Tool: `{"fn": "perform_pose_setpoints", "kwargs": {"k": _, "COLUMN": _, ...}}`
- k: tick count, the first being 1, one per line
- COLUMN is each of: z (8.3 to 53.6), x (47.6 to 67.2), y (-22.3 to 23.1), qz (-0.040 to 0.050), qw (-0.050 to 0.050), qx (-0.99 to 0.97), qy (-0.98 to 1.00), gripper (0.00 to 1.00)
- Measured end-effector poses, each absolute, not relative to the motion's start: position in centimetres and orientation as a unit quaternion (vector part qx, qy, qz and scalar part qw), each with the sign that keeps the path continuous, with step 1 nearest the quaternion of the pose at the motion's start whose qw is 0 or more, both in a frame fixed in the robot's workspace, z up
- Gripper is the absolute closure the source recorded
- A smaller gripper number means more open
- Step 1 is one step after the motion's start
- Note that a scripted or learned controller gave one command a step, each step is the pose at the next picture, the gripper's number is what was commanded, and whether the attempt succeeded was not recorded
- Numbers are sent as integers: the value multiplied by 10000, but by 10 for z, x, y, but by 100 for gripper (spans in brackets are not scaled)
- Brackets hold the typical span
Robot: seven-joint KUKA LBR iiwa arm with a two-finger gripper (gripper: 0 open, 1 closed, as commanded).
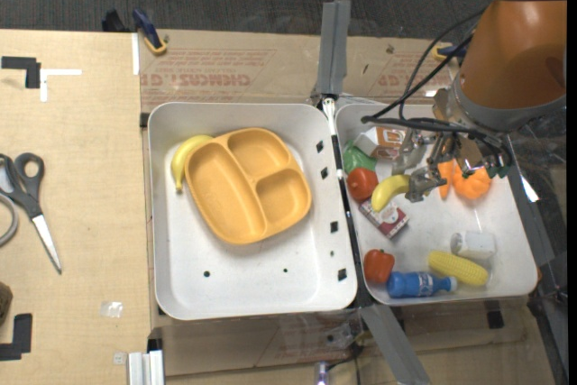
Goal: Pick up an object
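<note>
- Along the right bin's [527, 284] near wall, a blue bottle [420, 285] is seen lying flat, with a ridged yellow corn cob [459, 268] just beside it and a red pepper [379, 265] at the near left corner.
- A small white cylinder [473, 242] is placed just beyond the corn; bare white floor is left between these and the far cluster.
- Farther in, a flat red packet [386, 218], a curved banana [389, 190] and a red tomato [361, 183] are crowded against the dividing wall.
- The gripper [429, 180] is lowered among them, its metal tip close to the banana's end; whether anything is held, or how wide it is parted, cannot be told.
- An orange fruit [472, 182] is seen just right of the gripper, near the right wall.
- A green item [358, 160] and a small carton [391, 137] are packed at the far left corner.
- In the left bin [180, 284], a smooth three-part yellow tray [247, 185] is laid, a second banana [187, 155] touching its far left rim; open floor is left on the near side.
- Scissors [32, 203] are laid on the wooden bench [72, 284], well apart.
</note>
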State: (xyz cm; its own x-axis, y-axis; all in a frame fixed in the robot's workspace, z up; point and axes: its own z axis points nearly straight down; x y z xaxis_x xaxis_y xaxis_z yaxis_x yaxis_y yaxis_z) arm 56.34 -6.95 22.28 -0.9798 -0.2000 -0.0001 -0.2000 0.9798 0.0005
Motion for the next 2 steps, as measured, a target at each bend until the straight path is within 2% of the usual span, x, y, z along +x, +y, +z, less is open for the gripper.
{"fn": "perform_pose_setpoints", "kwargs": {"k": 1, "z": 264, "x": 630, "y": -99, "qz": 4, "qw": 20, "qx": -1683, "qy": 9857, "gripper": 100}}
{"fn": "perform_pose_setpoints", "kwargs": {"k": 2, "z": 263, "x": 660, "y": -58, "qz": 7, "qw": 18, "qx": -1692, "qy": 9856, "gripper": 100}}
